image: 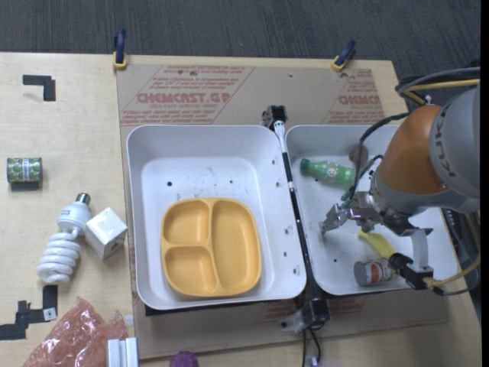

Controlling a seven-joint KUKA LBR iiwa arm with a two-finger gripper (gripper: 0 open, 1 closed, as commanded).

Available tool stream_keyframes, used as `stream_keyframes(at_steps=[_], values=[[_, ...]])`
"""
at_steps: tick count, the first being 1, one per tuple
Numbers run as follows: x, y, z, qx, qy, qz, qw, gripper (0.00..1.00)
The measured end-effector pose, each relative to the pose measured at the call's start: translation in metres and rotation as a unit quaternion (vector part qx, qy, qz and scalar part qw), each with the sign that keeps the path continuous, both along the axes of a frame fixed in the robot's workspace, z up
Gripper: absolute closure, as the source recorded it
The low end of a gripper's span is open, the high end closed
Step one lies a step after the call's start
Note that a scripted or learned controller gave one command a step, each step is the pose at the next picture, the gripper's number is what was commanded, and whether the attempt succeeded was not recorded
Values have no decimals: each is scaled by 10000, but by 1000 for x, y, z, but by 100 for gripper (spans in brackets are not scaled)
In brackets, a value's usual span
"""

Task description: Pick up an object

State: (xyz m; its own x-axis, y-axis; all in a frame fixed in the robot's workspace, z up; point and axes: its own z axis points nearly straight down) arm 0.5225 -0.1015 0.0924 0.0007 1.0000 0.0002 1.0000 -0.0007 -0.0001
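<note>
A green plastic bottle (327,170) is lying on its side in the upper part of the right bin (321,277), its long axis running left to right with a slight downward tilt and its cap end toward the divider between the bins. Just below it, the gripper (333,222) is hanging low over the bin floor, so the bottle is sitting up and a little left of the fingertips, near but apart from them. Whether the fingers are spread or closed is too small and cluttered to tell, and nothing is visibly sitting between them. To the gripper's right, a yellow banana-shaped toy (377,243) is lying slantwise, and below that a small can (371,273) is resting on its side near the bin's lower edge. The grey arm with its orange band (412,159) is reaching in from the right and covering much of that bin. The left bin (145,205) is holding a yellow divided plate (211,246). Outside the bins, on the bench at left, a spiral light bulb (63,245), a white cube (106,232) and a small green can (24,171) are lying. Judging by position, the bottle and the banana toy are the closest candidates for a pick.
</note>
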Motion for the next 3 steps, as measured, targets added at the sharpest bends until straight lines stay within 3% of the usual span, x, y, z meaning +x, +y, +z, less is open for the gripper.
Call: stream_keyframes(at_steps=[1, 2, 3], values=[[1, -1, 10, -6, -16, -9, 10000, 100], [72, -55, 0, -7, -4, 15, 10000, 100], [72, -55, 0, -6, -2, 14, 10000, 0]])
